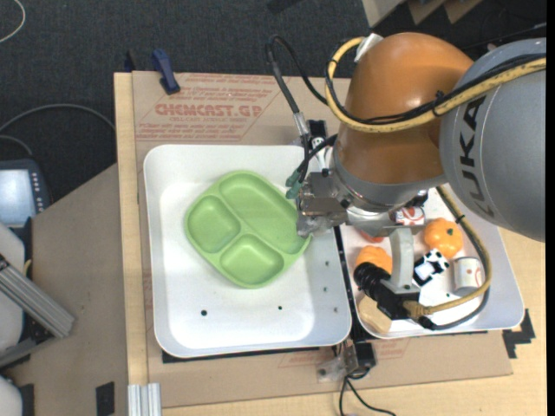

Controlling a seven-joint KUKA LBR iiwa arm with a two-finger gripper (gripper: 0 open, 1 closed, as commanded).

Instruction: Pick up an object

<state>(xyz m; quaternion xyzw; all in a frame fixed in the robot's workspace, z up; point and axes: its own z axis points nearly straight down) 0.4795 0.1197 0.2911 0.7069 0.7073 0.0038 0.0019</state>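
Note:
A light green divided plate (243, 228) lies tilted in the left white bin (173, 267). My gripper (305, 213) hangs low at the plate's right rim, over the wall between the two bins. The big orange and grey wrist above hides most of it. In the right bin (507, 297) I see an orange round thing (444, 235), a second orange piece (374, 256), a black-and-white item (427, 269) and a white ball with red marks (469, 273).
The arm covers the upper part of the right bin. A brown board (208, 107) with red lettering lies under the bins, and a blue clip (165, 70) sits at its far left corner. Bare white floor shows in the left bin around the plate.

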